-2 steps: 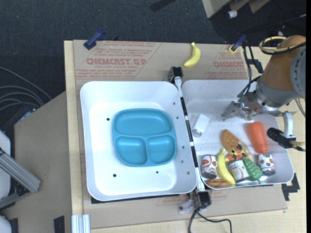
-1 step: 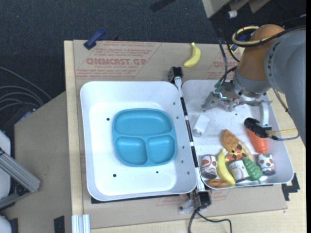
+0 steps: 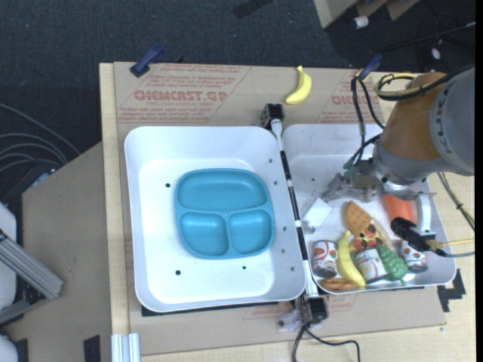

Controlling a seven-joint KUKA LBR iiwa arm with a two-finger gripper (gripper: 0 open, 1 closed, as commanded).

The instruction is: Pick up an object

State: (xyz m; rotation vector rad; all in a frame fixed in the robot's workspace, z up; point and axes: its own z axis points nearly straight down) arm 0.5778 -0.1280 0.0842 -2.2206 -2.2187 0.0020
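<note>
gripper [image 3: 355,183] low in the right bin [image 3: 317,145], open or clenched cannot be told | toy food heaped just below it toward the bin's near edge: banana [image 3: 347,259], cans [image 3: 324,256], bread piece [image 3: 360,219], orange carrot [image 3: 400,206] | blue divided plate [image 3: 224,211] well to its left, in the left bin [image 3: 147,172] | second banana [image 3: 299,87] on the board above, outside the bins

Brown bench [image 3: 189,96] with red printed lettering. Bearing two white bins side by side: left bin [image 3: 143,202], right bin [image 3: 317,145]. Yellow banana [image 3: 299,88] near its far edge.
</note>
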